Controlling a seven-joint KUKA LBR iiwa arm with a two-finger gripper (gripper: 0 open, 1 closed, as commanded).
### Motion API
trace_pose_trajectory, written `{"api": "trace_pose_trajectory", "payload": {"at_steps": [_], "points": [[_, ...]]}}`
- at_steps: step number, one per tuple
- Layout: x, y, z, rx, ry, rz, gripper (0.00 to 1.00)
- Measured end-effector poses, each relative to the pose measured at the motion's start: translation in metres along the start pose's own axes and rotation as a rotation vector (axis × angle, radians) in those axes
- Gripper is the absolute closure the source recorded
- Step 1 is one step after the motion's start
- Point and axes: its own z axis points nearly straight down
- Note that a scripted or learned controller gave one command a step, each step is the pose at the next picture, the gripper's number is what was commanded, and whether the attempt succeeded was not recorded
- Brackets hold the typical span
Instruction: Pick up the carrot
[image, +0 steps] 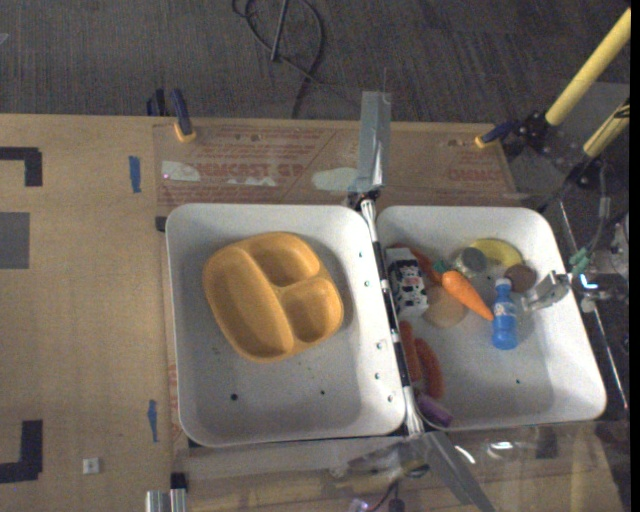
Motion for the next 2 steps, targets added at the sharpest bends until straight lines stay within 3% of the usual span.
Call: {"api": "trace_pose_trajectory", "payload": {"at_steps": [1,2], "points": [[0.04,0.074,0.108,-0.001,-0.001,-0.128,0.0],[0.012,0.083,0.085,-0.005,-0.004,-0.32,0.0]]}}
